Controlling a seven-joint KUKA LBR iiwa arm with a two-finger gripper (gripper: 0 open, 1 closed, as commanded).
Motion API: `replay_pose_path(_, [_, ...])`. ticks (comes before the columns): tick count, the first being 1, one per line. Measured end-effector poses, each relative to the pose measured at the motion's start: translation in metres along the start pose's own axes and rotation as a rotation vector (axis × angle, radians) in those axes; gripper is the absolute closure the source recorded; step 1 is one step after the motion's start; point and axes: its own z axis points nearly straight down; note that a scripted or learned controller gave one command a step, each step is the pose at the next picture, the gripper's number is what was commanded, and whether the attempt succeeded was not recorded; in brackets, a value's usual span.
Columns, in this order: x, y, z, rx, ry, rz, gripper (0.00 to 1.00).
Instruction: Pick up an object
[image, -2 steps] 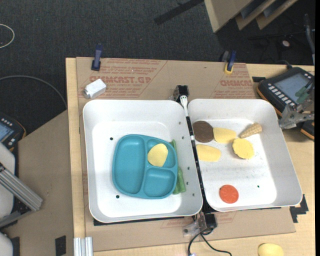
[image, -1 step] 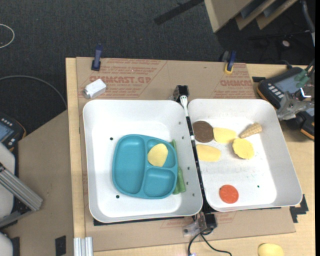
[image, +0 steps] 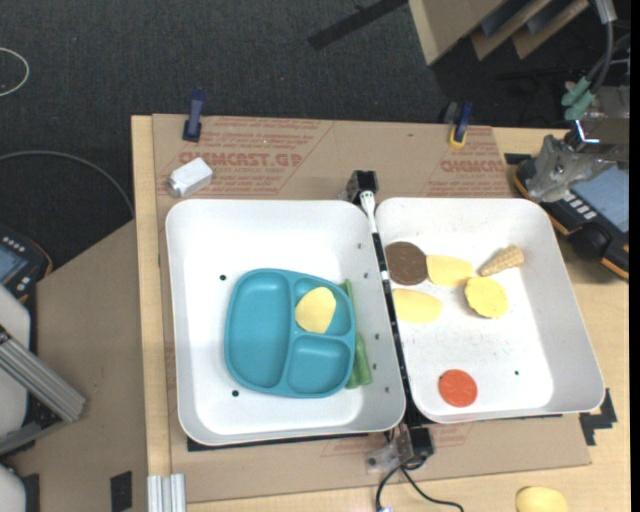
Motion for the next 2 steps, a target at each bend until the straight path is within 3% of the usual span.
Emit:
replay_pose_path(1, [0.038,-0.012,0.143,0.028,0.000,0.005,1.00])
replay_pose_path(2, [0.148,-0.020,0.114,0.009,0.003,-0.005,1.00])
